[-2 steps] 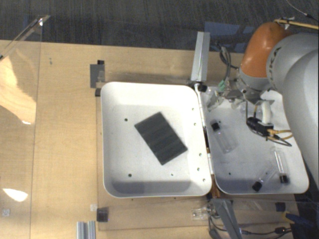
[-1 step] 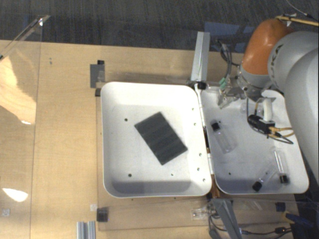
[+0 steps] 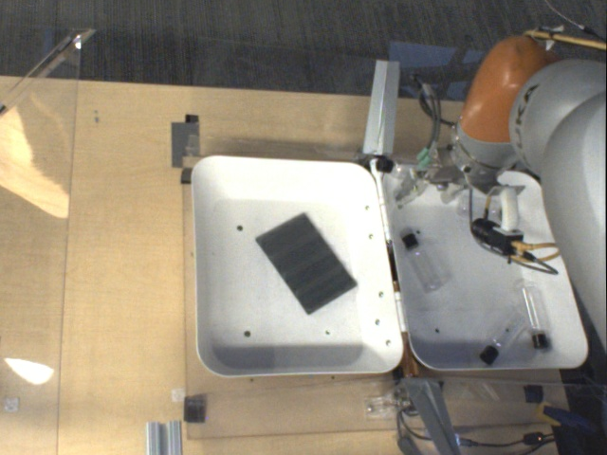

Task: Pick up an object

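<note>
A dark grey flat rectangular pad (image 3: pixel 306 262) lies tilted in the middle of the left bin (image 3: pixel 218 254). The right bin (image 3: pixel 455 349) holds clear small bottles with black caps: one (image 3: pixel 424 263) near its left wall and two (image 3: pixel 517 325) crossing each other near its front right corner. My gripper (image 3: pixel 419 178) hangs low over the back left corner of the right bin, below the orange wrist band (image 3: pixel 501 79). It is a little behind the nearest bottle and apart from it. Nothing visible is held.
A black and orange cable loop (image 3: pixel 503 240) hangs from the wrist over the right bin's back. A metal post (image 3: pixel 382 107) stands behind the gap between the bins. The grey arm body (image 3: pixel 574 159) covers the right bin's far right side.
</note>
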You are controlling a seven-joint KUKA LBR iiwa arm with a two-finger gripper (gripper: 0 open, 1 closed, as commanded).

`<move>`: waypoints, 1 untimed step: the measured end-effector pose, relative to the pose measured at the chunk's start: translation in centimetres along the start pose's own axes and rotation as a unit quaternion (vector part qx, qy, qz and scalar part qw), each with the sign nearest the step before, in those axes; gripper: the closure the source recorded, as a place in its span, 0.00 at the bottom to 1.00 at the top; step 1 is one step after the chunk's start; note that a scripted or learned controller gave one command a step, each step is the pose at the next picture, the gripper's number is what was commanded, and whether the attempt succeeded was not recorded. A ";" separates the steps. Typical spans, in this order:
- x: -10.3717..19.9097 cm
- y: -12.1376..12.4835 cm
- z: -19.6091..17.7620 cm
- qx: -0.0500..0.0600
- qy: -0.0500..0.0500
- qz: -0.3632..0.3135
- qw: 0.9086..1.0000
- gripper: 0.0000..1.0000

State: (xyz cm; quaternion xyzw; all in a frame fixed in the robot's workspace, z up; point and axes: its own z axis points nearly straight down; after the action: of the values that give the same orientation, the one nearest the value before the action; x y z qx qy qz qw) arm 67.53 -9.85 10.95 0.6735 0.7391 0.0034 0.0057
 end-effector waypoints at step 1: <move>0.1 0.2 -1.0 -0.001 0.000 -0.002 1.000 1.00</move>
State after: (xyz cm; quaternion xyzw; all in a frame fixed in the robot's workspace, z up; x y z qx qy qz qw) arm 67.66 -9.74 11.93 0.6719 0.7406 0.0037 0.0063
